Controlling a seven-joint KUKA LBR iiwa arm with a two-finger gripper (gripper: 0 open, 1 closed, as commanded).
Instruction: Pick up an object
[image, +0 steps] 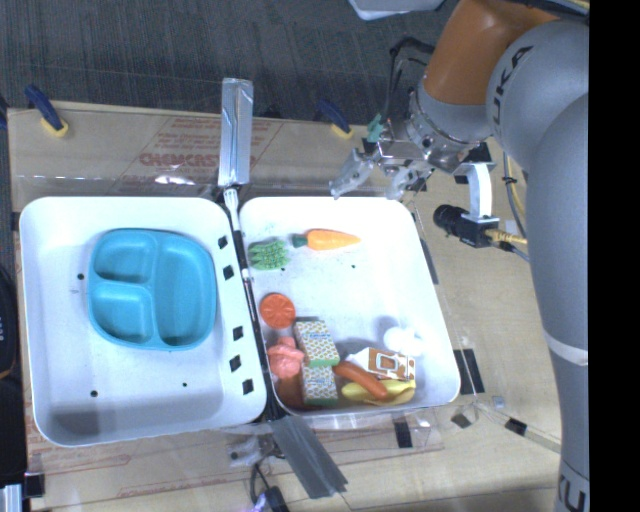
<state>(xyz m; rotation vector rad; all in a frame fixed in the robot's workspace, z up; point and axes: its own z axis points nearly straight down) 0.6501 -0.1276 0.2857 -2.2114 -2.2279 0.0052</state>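
Observation:
My gripper (372, 180) hangs above the far rim of the right bin (400, 285), open, with nothing between its fingers. Below it in that bin lie an orange carrot (330, 239) and a green leafy piece (267, 254) near the far side. An orange-red round piece (278, 309) sits by the left wall. At the near end are a pink piece (286, 358), a patterned box (318, 358), a hot dog (362, 381), a yellow banana (385, 392), a white round object (402, 340) and a small carton (390, 363).
The left bin (60, 330) holds a blue divided tray (153, 288). A metal divider post (236, 130) rises between the bins at the far side. The arm's grey body (545, 150) fills the right side of the bench.

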